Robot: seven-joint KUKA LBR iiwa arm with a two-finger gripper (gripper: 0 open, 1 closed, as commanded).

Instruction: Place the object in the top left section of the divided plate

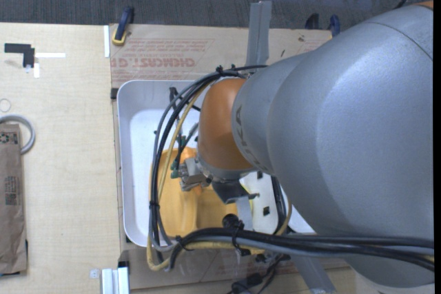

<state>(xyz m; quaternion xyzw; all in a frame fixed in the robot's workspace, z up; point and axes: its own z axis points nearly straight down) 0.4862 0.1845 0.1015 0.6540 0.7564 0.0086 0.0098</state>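
Observation:
The grey arm with its orange wrist band (220,124) reaches down into the left white bin (131,148) and covers most of it. A yellow-orange plate surface (180,213) shows under the wrist in the bin's lower part. The gripper itself sits below the wrist mount (196,179) and is hidden by the arm and cables. The object to be placed is hidden from me.
Black and yellow cables (162,148) loop around the wrist over the bin. A cardboard sheet (165,55) lies behind the bin. A brown paper bag (12,196) rests on the wooden bench at the far left. Blue clamps (124,24) hold the board.

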